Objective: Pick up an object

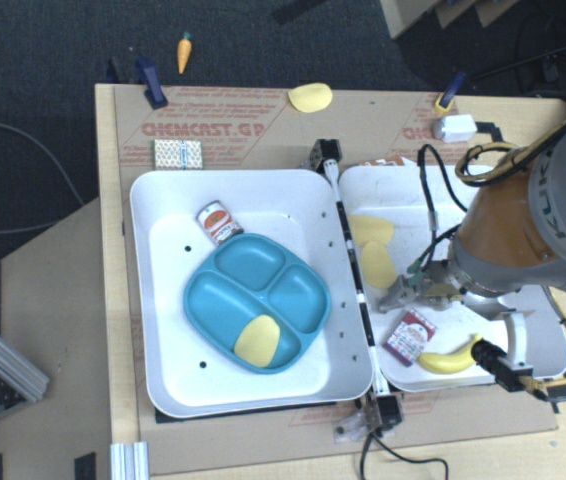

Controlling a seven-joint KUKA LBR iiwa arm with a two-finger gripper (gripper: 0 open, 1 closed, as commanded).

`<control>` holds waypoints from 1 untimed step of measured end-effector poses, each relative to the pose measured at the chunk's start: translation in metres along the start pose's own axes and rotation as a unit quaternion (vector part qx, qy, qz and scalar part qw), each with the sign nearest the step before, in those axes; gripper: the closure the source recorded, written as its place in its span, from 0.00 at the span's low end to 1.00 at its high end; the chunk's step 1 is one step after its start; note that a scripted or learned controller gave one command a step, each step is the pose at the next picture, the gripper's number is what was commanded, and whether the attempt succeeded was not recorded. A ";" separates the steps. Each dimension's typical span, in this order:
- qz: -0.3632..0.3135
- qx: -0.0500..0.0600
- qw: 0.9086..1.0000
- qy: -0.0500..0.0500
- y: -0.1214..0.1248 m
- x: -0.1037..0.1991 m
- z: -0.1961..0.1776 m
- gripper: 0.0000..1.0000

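A grey robot arm reaches from the right into the right-hand of two white bins on a tabletop (213,118).

The left bin (163,298) holds a blue divided tray (263,288) with a pale yellow piece (257,341) in its near compartment, and a small red and white can (219,222) lying just beyond the tray. The right bin (393,183) holds two pale yellow pieces (373,248) by its left wall, a small red packet (409,336) and a banana (447,360) just right of the packet. The tool (403,293) is low in the right bin, just above the packet and beside the lower yellow piece; nothing shows between its fingers, and how far open they are cannot be told. A yellow lemon-like object (310,97) and a small patterned box (178,153) lie on the tabletop beyond the bins.
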State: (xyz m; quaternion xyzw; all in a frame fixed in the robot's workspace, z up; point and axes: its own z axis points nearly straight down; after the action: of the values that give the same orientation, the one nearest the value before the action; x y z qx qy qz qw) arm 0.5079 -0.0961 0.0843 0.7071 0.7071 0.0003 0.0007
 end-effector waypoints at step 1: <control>0.000 0.000 1.000 0.000 0.061 -0.017 0.000 0.00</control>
State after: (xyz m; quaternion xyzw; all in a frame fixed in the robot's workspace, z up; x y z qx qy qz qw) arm 0.5689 -0.1128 0.0847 0.7069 0.7073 0.0000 0.0005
